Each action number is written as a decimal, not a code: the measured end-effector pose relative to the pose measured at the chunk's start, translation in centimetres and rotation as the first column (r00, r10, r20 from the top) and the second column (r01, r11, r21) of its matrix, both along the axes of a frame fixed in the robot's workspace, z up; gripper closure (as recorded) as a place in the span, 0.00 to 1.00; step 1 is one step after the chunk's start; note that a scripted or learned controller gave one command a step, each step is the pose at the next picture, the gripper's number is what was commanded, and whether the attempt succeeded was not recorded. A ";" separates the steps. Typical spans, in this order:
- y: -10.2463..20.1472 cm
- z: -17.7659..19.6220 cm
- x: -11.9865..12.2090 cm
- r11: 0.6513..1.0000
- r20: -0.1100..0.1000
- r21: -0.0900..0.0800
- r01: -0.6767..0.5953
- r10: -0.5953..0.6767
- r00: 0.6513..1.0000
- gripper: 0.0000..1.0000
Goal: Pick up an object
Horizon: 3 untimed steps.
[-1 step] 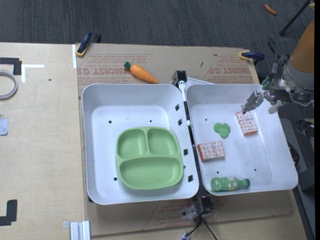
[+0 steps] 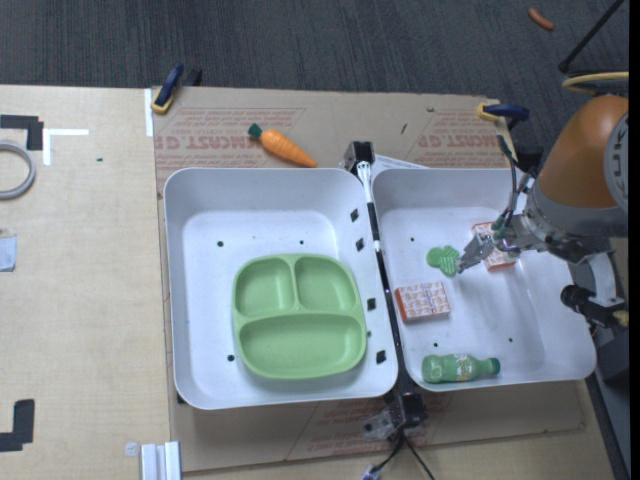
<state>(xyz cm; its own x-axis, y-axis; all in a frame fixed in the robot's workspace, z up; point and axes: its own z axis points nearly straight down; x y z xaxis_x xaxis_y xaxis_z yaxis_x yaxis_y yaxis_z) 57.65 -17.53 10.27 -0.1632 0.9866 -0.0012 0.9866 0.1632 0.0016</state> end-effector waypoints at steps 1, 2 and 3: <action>-1.0 -0.5 2.2 0.961 0.005 -0.006 -0.277 0.277 0.961 0.00; 0.2 -0.4 8.3 0.956 0.009 -0.007 -0.294 0.294 0.956 0.00; 0.1 0.7 8.5 0.956 0.016 -0.013 -0.294 0.294 0.956 1.00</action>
<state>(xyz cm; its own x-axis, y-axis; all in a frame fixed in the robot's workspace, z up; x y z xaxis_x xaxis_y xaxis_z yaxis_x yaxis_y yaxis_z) 66.16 -17.48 10.99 -0.4456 0.8951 -0.0170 0.8950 0.4459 0.0150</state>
